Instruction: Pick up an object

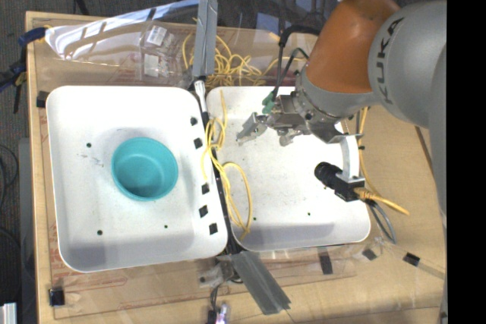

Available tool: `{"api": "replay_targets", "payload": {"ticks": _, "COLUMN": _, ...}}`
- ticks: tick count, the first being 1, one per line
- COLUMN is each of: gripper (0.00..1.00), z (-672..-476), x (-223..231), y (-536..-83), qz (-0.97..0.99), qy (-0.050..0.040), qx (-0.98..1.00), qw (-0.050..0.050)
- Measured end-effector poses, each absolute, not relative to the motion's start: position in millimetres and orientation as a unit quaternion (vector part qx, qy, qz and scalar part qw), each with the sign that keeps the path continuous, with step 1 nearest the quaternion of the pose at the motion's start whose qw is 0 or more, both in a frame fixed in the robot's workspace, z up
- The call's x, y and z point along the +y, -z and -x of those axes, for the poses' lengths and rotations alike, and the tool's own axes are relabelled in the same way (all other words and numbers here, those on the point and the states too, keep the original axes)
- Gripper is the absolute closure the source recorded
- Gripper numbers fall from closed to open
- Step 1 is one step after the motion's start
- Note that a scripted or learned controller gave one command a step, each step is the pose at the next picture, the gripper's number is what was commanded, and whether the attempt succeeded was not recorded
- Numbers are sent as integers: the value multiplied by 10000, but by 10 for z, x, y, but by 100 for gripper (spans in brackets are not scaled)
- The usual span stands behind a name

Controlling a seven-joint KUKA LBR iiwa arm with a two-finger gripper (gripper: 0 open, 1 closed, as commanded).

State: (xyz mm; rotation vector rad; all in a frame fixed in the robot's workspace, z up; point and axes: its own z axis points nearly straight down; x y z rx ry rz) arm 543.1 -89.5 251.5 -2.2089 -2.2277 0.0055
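Teal plastic, round and upright, the bowl (146, 168) sits in the left white bin (76, 239), well apart from the fingers (247, 131) and off to their left, a little nearer the camera. The fingers hang over the upper-left part of the right white bin (304, 228), pointing toward the ridge where the two bins meet. They look drawn narrow, the tips close together with nothing between them (the slant of the view makes this hard to judge). A loop of yellow cord (244, 197) lies just below the fingers, between them and the bowl. Both bins rest on the wooden table (137, 284).
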Motion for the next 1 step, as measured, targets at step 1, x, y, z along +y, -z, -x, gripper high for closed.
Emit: {"api": "replay_targets", "payload": {"ticks": 1, "gripper": 0, "z": -5483, "x": -1263, "y": -1416, "qz": 7274, "qy": -23, "qx": -6862, "qw": 29}}
